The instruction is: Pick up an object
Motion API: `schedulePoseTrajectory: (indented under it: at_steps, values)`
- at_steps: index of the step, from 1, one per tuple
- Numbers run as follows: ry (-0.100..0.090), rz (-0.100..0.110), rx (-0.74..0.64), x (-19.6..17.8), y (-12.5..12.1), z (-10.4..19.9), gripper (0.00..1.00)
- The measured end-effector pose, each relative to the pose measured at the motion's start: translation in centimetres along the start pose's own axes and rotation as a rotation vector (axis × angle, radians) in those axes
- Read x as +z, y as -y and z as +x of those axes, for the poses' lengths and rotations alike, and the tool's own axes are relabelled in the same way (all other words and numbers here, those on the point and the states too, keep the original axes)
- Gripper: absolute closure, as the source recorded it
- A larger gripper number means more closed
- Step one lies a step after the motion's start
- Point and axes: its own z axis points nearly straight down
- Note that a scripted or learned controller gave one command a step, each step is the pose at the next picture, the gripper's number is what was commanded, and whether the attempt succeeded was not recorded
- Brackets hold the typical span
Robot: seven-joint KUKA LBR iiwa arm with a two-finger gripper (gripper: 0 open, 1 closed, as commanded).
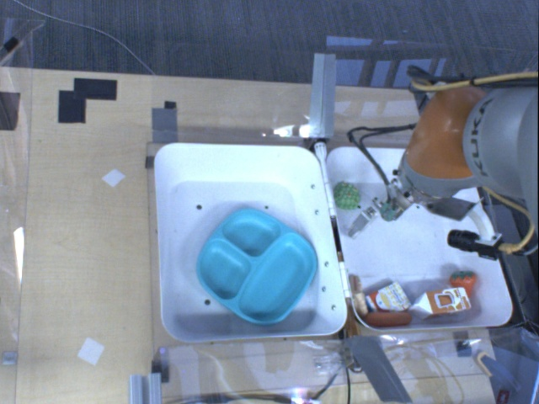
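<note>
My gripper hangs low over the upper left part of the right bin, with the grey arm and its orange band reaching in from the right. A small green bumpy object lies just to the gripper's upper left, close to it but apart. Along the right bin's front edge lie a brown sausage-like piece, a small white and yellow pack, an orange carton and a small red and green fruit.
The left bin holds a blue divided plate near its middle. A metal post stands behind the wall between the two bins. Black cables loop from the arm over the right bin's back.
</note>
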Motion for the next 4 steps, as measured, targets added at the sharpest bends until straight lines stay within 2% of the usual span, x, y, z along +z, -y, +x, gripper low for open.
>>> schedulePoseTrajectory:
  at_steps: [1, 2, 3, 4]
  values:
    - [0.0, 0.002, -0.024, 0.2, -3.4, -3.1, 0.0]
    - [-0.019, 0.02, -0.27, 0.1, -4.1, -4.9, 0.0]
    - [0.004, 0.003, -0.272, -1.0, -4.6, -5.2, 1.0]
    - [0.005, 0.001, -0.331, -0.1, -2.7, -2.5, 1.0]
